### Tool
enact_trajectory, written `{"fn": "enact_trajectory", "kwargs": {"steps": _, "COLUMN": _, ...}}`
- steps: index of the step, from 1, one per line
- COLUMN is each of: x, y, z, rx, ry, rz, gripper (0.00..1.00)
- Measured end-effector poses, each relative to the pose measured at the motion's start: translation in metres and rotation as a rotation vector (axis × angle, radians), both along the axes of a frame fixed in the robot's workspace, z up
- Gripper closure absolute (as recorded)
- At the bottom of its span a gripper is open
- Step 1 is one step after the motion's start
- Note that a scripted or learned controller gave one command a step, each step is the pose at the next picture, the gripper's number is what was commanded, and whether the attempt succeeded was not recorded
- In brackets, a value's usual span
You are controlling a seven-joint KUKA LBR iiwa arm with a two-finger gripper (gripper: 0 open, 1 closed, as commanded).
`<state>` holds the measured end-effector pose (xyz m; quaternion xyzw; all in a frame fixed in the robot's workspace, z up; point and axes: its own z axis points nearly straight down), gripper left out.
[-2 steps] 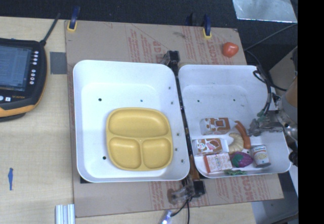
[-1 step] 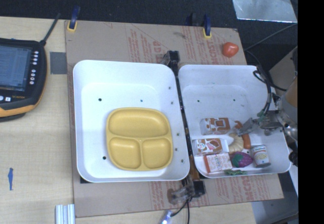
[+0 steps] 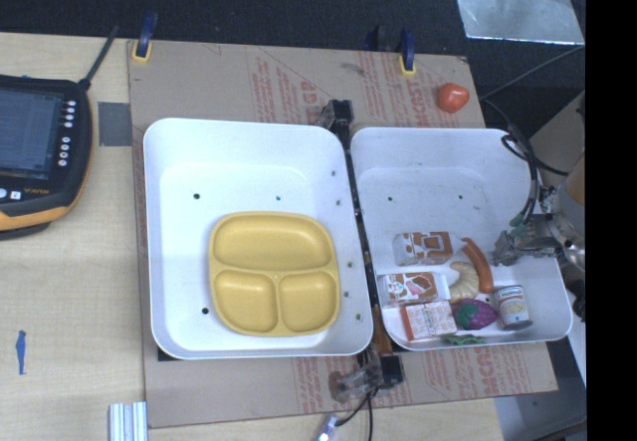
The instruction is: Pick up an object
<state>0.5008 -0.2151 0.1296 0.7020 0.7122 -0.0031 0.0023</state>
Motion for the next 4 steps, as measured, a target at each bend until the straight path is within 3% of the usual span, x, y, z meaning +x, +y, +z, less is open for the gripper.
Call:
{"fn": "enact_trajectory", "kwargs": {"steps": 1, "x": 0.0, "y": 0.0, "z": 0.0, "rx": 0.0, "ry": 0.0, "rz": 0.001, "gripper": 0.0}}
{"fn": "enact_trajectory", "kwargs": {"steps": 2, "x": -0.013, "y": 0.042, "z": -0.038, "rx": 0.007, "ry": 0.002, "rz": -0.008, "gripper": 0.0}}
{"fn": "enact_trajectory", "kwargs": {"steps": 3, "x": -0.01, "y": 0.04, "z": -0.025, "rx": 0.004, "ry": -0.006, "rz": -0.004, "gripper": 1.0}}
{"fn": "enact_trajectory", "kwargs": {"steps": 4, "x": 0.038, "y": 0.068, "z": -0.021, "rx": 0.007, "ry": 0.002, "rz": -0.008, "gripper": 1.0}}
